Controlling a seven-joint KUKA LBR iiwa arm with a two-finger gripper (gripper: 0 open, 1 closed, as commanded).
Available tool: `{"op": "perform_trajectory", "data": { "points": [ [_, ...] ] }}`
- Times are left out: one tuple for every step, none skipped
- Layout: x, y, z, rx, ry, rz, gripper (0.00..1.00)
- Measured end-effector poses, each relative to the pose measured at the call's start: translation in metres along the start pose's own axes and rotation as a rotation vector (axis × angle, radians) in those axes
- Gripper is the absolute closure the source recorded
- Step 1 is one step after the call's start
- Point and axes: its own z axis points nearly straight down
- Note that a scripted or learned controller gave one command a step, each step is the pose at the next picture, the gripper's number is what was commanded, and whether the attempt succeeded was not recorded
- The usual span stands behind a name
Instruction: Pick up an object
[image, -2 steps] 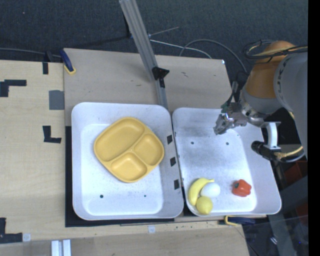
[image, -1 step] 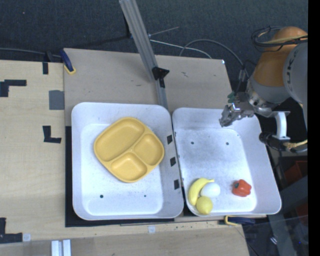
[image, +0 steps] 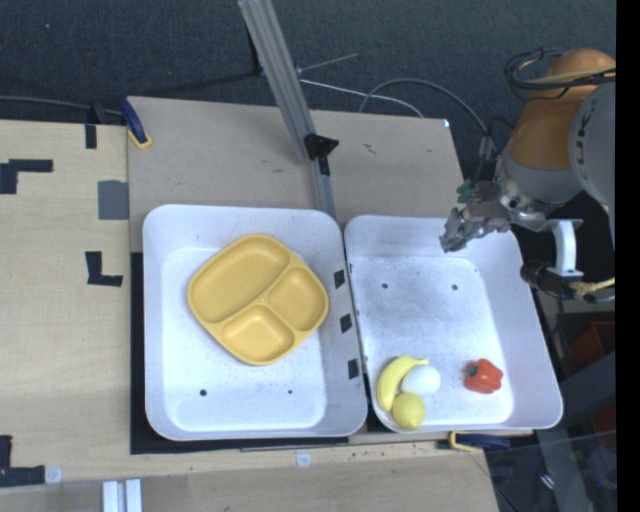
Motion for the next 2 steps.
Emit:
{"op": "perform_trajectory", "data": {
  "points": [
    [0.052, -0.015, 0.005, 0.002, 0.001, -0.004, 1.0],
    [0.101, -0.019, 0.008, 0.003, 0.001, -0.005, 1.0]
  ]
}}
